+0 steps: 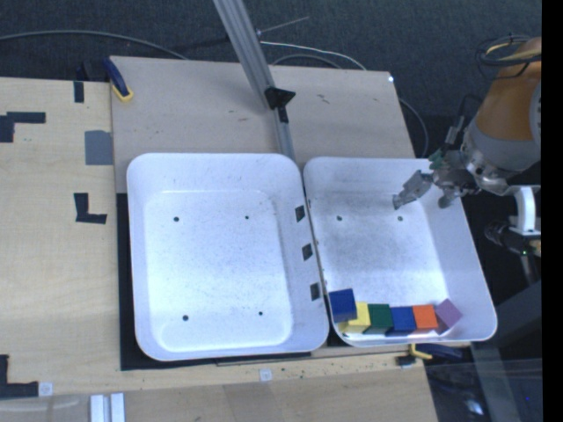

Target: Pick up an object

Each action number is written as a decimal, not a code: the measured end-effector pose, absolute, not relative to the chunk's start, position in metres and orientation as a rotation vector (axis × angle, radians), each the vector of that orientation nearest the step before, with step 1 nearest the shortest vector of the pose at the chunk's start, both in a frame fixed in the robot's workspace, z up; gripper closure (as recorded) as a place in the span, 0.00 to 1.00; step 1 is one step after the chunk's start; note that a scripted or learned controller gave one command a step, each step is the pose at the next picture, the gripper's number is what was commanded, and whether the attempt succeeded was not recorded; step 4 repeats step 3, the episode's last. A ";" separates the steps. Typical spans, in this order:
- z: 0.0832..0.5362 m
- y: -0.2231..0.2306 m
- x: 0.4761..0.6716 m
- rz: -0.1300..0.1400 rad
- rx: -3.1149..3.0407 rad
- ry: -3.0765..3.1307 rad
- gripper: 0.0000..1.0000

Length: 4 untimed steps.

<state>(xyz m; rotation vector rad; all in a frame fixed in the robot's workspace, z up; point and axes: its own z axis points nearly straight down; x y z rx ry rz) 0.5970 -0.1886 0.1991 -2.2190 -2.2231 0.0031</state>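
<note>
Blocks sat in a row at the near edge of the right bin (457, 253) — nothing was picked up.

A blue block (342, 303) was on the left, then yellow (358, 317), green (379, 316), another blue (403, 318), orange (425, 316) and purple (448, 312), all touching side by side. The gripper (424, 191) hung over the far right part of that bin, well apart from the blocks — its fingers were a little apart and held nothing. The left bin (145, 236) lay just beside.

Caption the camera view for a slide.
Arm's gripper hovers over the right bin, away from colored blocks lined along its near edge.
</note>
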 end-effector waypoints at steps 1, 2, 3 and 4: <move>0.199 -0.189 0.597 0.003 -2.219 -2.223 0.00; 0.294 -0.148 0.596 -0.008 -2.220 -2.231 0.00; 0.298 -0.150 0.595 0.002 -2.218 -2.225 1.00; 0.298 -0.150 0.595 0.002 -2.218 -2.225 1.00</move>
